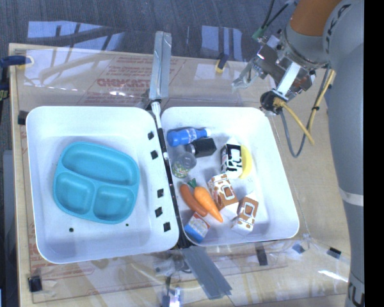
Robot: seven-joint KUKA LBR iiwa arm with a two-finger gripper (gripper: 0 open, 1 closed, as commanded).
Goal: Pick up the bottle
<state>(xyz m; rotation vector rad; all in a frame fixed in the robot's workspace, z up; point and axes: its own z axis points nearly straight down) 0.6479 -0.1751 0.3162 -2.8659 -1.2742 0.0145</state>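
A blue bottle (185,135) lies on its side in the back left corner of the right bin (278,171), close to the divider. My gripper (246,78) hangs beyond the bin's back edge, up and to the right of the bottle and well apart from it. Nothing shows in its grasp. The grey arm with its orange band (320,8) comes in from the upper right.
Crowded beside the bottle in the right bin are a clear round cup (184,164), a black block (205,147), a carrot (200,200), two small cartons (233,203), a banana (246,160) and a small blue-labelled container (196,226). The left bin holds a blue divided plate (97,182).
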